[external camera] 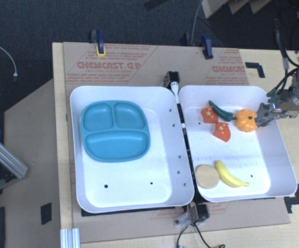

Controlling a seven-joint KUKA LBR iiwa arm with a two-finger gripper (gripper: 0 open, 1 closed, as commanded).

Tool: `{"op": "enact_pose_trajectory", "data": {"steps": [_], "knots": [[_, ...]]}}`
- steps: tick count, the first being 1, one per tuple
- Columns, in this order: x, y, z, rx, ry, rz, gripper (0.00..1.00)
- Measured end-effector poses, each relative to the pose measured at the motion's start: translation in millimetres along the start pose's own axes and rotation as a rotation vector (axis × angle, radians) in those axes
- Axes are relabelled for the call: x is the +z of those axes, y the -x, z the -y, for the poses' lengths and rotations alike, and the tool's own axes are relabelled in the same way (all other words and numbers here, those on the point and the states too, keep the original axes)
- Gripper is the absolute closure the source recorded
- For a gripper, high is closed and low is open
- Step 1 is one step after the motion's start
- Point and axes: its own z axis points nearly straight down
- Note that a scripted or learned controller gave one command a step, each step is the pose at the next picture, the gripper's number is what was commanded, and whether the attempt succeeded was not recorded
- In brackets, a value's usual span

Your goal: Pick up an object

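Note:
The right bin [273, 154] holds an orange toy pepper [245, 120], two red pieces [209, 114] [222, 132], a dark green piece [222, 111], a yellow banana [229, 174] and a round tan disc [208, 176]. My gripper [266, 114] reaches in over the bin's right rim. It sits low, just right of the orange pepper and touching or nearly touching it. Nothing is seen held in it.
The left bin [87, 190] carries a blue divided plate [116, 130]. A black ridge [182, 133] runs between the two bins. Cables and clamps lie along the board's far edge [154, 50].

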Motion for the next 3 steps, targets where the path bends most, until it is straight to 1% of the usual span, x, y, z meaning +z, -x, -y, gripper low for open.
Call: {"op": "enact_pose_trajectory", "data": {"steps": [1, 2, 3], "knots": [[-1, -55, -23, 0.002, -0.001, 0.000, 1.00], [-3, -99, -44, 0.004, -0.001, 0.000, 1.00], [14, -153, -64, 0.004, -0.001, 0.000, 1.00]]}}
